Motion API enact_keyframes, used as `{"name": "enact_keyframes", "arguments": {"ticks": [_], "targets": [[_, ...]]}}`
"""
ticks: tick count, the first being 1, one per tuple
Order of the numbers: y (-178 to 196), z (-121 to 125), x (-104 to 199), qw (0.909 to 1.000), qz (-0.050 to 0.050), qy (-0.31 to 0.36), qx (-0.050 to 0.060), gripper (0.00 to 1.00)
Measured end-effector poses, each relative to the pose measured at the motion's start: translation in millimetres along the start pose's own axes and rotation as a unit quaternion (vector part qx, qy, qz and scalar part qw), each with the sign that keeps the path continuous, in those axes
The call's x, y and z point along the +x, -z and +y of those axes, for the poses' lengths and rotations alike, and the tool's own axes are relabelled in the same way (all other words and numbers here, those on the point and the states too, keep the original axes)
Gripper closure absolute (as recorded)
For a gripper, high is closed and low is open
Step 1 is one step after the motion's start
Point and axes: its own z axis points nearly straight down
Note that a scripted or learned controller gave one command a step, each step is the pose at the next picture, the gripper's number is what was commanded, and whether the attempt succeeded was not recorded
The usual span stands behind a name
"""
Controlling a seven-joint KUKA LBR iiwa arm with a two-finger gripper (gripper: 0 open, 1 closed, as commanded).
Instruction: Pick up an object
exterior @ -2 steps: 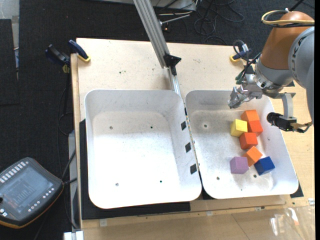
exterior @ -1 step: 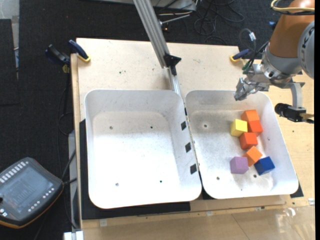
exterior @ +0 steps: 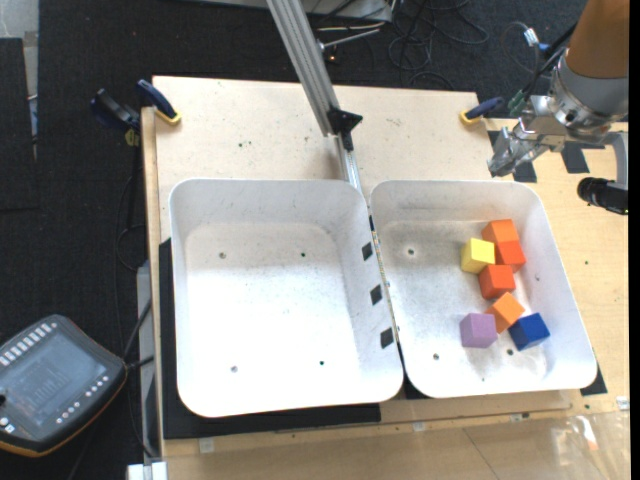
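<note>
- Bench [exterior: 260, 128]: pale wood board, speckled, runs left and below the gripper; black floor w/ loose cables round it. I can read no writing or brand anywhere.
- Left bin [exterior: 200, 228]: white, shallow, well left of and below the gripper; dark specks on its floor.
- Right bin [exterior: 420, 218]: white, its back rim just below the gripper; black tabs along the seam where it meets the left bin.
- Arm [exterior: 600, 38]: grey w/ orange band, comes in at top right, above the gripper.
- Alu rail [exterior: 300, 48]: slants from top centre down to the seam, left of the gripper.
- Pendant [exterior: 50, 383]: grey w/ orange rim, far lower left, off the bench; screen text too small to read.
- Gripper [exterior: 508, 158]: over the bench just past the right bin's back right corner; can't tell if clenched or released, nothing seen between its tips.
- Blocks, all below the gripper in the right bin, clustered by the right wall: orange block [exterior: 503, 241], yellow block [exterior: 478, 255] touching it, second orange block [exterior: 496, 280], small orange block [exterior: 508, 309], purple block [exterior: 478, 329], blue block [exterior: 529, 331].
- Clamps: blue/yellow clamp [exterior: 158, 103] far left, another clamp [exterior: 480, 111] just up-left of the gripper.
</note>
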Motion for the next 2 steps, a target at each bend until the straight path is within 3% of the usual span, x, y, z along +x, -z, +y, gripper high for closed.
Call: {"name": "enact_keyframes", "arguments": {"ticks": [1, 2], "targets": [[27.5, 1.4, 0.0, 1.0, 0.0, 0.0, 0.001, 1.0], [9.9, -7.6, 56.4, 1.0, 0.002, 0.002, 0.004, 1.0]]}}
